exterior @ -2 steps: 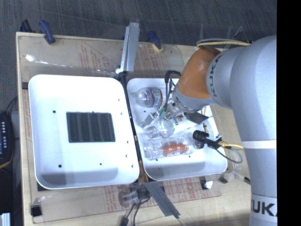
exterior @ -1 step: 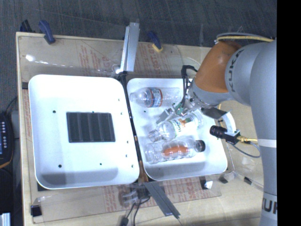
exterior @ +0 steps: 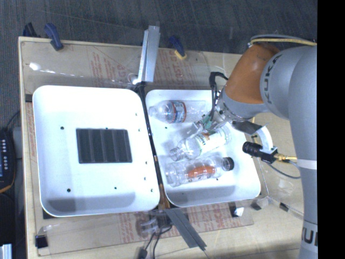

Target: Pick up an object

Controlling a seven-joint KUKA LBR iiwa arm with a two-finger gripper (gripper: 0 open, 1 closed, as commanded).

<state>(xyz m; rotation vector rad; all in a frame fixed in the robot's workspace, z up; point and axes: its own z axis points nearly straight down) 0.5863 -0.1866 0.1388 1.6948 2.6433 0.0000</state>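
The left shallow white bin carries a dark ribbed rectangular panel at its centre. A grey metal bar stands at the far edge, above the seam between the two bins.

The right shallow white bin contains three clear plastic bottles. The clear bottle with a blue-and-red label lies at the far side. The clear bottle with a green-and-white label lies diagonally across the middle. The clear bottle with an orange label and a black cap lies at the near side.

The two-finger gripper sits over the far right part of the right bin, at the upper right end of the green-labelled bottle and right of the blue-labelled bottle. Finger spacing cannot be determined. The grey arm with its orange band enters from the right.
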